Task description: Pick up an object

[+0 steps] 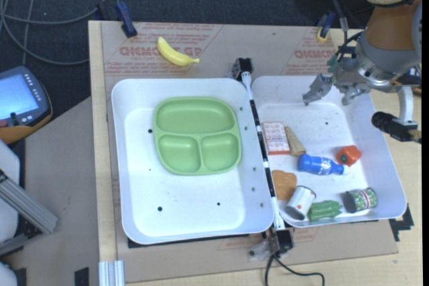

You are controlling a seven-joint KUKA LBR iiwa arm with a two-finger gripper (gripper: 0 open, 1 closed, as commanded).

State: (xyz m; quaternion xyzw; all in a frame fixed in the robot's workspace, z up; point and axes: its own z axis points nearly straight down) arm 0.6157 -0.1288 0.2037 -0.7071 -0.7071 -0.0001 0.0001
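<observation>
My gripper (330,97) hangs over the far end of the right bin (382,164), open, with nothing between its fingers. Below it in that bin lie a red-and-white box (275,137), a tan piece (295,143), a blue bottle (320,165) and an orange-red item (348,156). Nearer the front edge sit a brown piece (284,181), a white can (300,201), a green item (324,210) and a green-labelled can (360,199). All of them are apart from the gripper.
The left bin (134,197) holds a green divided plate (198,134). A yellow banana (176,52) lies on the bench behind the left bin. A black clip (242,67) joins the bins at the far end. Blue clamps (125,18) hold the board's back edge.
</observation>
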